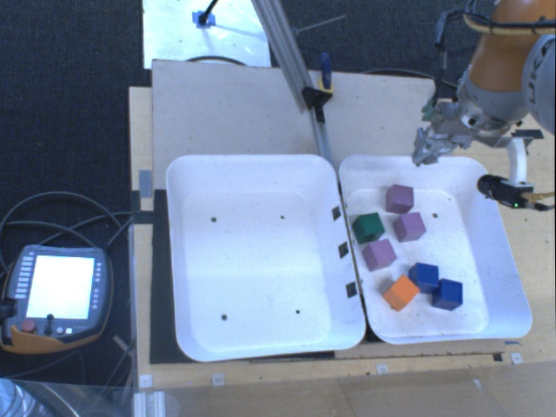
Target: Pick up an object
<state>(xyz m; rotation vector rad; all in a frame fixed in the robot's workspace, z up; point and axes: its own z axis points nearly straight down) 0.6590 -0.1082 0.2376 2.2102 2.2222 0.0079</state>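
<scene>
Blocks are sitting in the right bin (499,241), seven of them, all lying below the hand (426,153) as I am viewing it from above. I am seeing the hand hanging over the far rim of that bin, at its upper edge, with the grey wrist and orange band (519,7) rising up and to the right of it. I cannot tell whether the hand is spread or pressed together; the tips are blurring into a dark shape against the white rim, and I am seeing nothing between them.

Nearest to the hand, just below and slightly left of it, the upper purple block (400,198) is resting on the bin floor. Further down, a second purple block (410,227) is sitting beside the green block (368,227), which is lying to its left. A third purple block (379,254) is sitting just under the green one. Farthest from the hand, the orange block (400,293) is touching or almost touching a blue block (424,275), with another blue block (448,294) just right of that.

Well to the left of the hand, the left bin (252,254) is lying beside the right one on the bench (373,102).
</scene>
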